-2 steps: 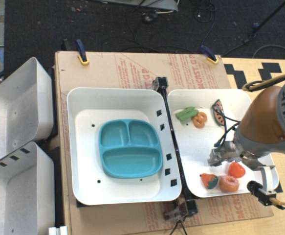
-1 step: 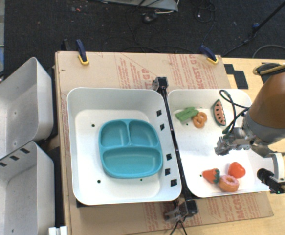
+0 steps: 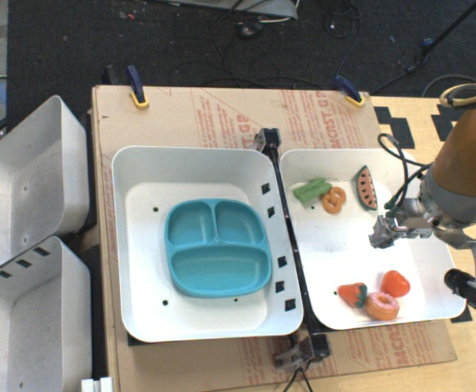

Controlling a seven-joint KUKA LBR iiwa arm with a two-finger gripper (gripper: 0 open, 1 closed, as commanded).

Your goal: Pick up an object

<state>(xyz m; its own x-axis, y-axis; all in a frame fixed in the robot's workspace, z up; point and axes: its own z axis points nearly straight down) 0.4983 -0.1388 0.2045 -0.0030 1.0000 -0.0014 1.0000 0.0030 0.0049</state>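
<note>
The right bin holds several toy foods. At its far side lie a green piece, an orange pretzel-like piece and a watermelon slice. Near its front edge sit a small orange-and-green piece, a pink frosted doughnut and a red pepper. My gripper hangs over the right side of this bin, between the watermelon slice and the red pepper, with nothing visible in it.
The left bin holds a blue divided plate. A black divider runs between the bins. Two spare white bins lean at the far left. The arm's orange band is at the right edge.
</note>
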